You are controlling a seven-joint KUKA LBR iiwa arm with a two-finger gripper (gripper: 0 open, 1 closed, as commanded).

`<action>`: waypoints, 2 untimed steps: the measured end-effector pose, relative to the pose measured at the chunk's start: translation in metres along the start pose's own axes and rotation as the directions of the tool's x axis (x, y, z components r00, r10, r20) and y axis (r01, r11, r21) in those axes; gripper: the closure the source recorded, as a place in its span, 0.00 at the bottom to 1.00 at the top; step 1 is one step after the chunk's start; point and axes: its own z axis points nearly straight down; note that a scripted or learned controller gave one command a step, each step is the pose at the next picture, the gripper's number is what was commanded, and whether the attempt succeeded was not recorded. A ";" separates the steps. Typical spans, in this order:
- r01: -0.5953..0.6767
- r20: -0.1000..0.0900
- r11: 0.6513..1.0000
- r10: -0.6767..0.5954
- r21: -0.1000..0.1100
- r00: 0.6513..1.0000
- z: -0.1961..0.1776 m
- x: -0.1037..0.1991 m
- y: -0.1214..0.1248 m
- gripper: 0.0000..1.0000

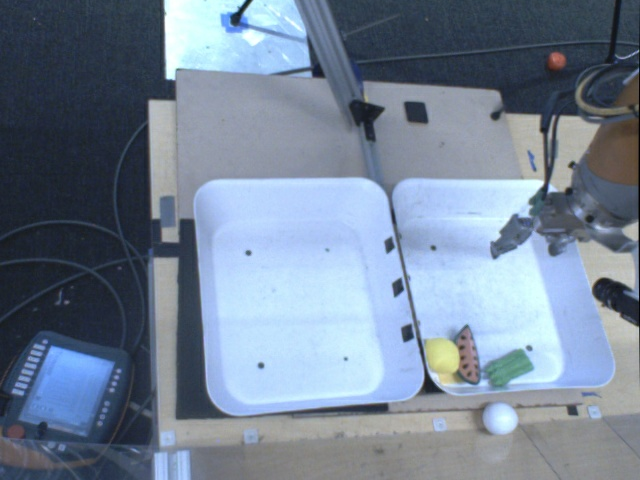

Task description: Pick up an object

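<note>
Hand (532, 236), seemingly spread and holding nothing, hovers well apart from yellow ball (441, 355) in right bin (590, 308).

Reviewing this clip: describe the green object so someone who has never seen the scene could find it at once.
Start at the right-hand bin of the two white bins and go to its near corner, where three small things lie in a row. The green object is the outermost of them, a stubby elongated piece lying flat and slightly aslant. Its neighbours are a yellow ball and a reddish slice-shaped piece; it alone is green.
</note>
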 end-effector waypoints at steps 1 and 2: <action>0.001 -0.001 1.000 -0.001 0.003 1.000 0.040 0.012 0.002 0.00; 0.002 -0.001 1.000 -0.002 0.002 1.000 0.136 0.066 0.002 0.00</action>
